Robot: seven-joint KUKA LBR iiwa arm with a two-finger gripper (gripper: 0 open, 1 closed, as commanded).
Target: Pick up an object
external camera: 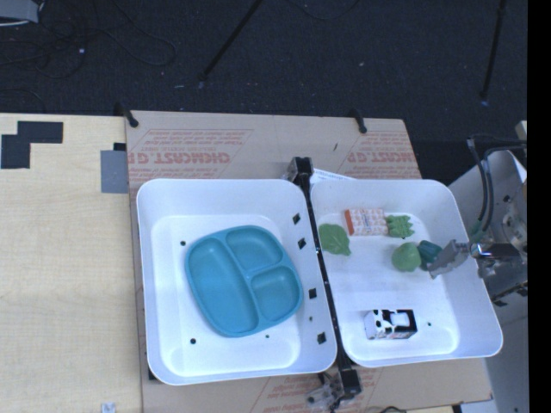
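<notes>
The right bin (465, 334) holds several small objects. A green leafy piece (335, 239) lies near the divider, and a red and white packet (365, 221) lies beside a small green toy (399, 225). A green ball (405, 257) touches a teal object (430, 251). A black and white carton (390, 323) lies near the front. My gripper (446, 259) reaches in over the bin's right rim, its tip just right of the teal object. I see nothing held in it.
The left bin (164, 231) holds a blue divided plate (244, 278). Both bins rest on a cardboard sheet (215, 149) on the pale wooden bench. The arm's wrist and cables (499, 248) crowd the right bin's right side.
</notes>
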